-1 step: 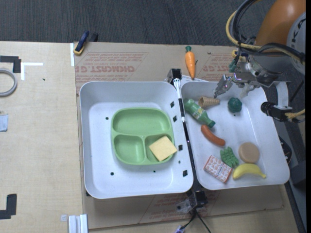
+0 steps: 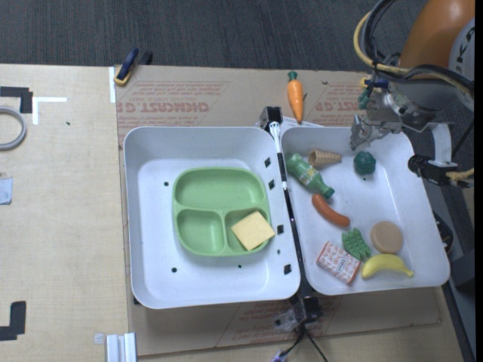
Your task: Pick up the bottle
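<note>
My two-finger gripper (image 2: 364, 136) hovers over the right white bin's (image 2: 423, 225) far edge, finger spread indiscernible; green plastic bottle (image 2: 308, 174) lies apart.

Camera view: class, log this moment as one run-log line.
task: pick up bottle | green bottle: lying in right bin, near left wall | gripper: above bin's far edge, apart from bottle | grasp: none

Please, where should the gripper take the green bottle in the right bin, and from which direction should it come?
Probably the bottle's wider body, from straight above. It lies on its side, slanted, near the right bin's left wall, with the cone and sausage close by. The fingers should close across its width, not along its length.
</note>
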